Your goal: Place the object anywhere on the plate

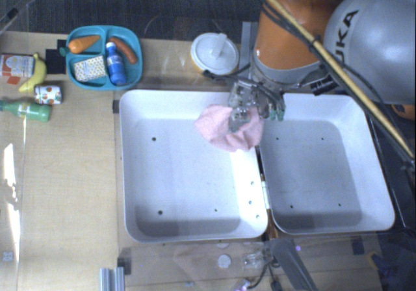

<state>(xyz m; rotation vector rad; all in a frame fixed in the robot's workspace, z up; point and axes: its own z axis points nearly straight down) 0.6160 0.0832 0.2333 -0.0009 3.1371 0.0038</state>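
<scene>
A crumpled pink cloth (225,130) hangs bunched at the upper right corner of the left bin (175,212), over the rim between the two bins. My gripper (250,109) stands right over it and is shut on the cloth's top edge, with fabric gathered between the fingers. The blue divided plate (132,43) sits on the bench at the upper left, beyond the left bin, far from the gripper. It holds a toy carrot (84,43), a blue bottle (116,62) and other toy food.
A white lidded cup (215,53) stands behind the bins, near the gripper. A banana (36,73), a small can (47,94), a green bottle (26,110) and a carton (16,66) lie at the bench's left edge. The right bin (325,179) lies under the arm.
</scene>
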